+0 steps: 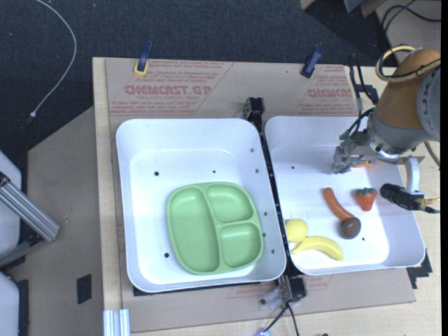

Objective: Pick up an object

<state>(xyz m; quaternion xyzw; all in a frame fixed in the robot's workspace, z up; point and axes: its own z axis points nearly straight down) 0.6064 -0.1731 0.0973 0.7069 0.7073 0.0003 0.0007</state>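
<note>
Dark carpet around a cardboard-topped bench, two white bins side by side. Poised low in upper part of right bin [280, 135]: gripper [345, 158], nothing visibly held, finger spread impossible to tell. Below it, toy sausage [335, 202], strawberry [366, 198], banana [323, 246]. Likely approach stage; next, descent onto one piece.

Two bins [140, 187] of smooth white plastic, a little shiny. Green tray [213, 226] of matt plastic, soft in look. Toy banana [323, 247], lemon [295, 229], strawberry [366, 198], orange sausage [334, 203] with a brown end: smooth, plastic-like, faintly glossy. Brown board [210, 86] under the bins, flat and dull like cardboard, red print on top. Dark floor [175, 12], rough like carpet. Grey metal-looking claw [344, 161] at 3 o'clock; orange band [413, 65] glossy.
</note>
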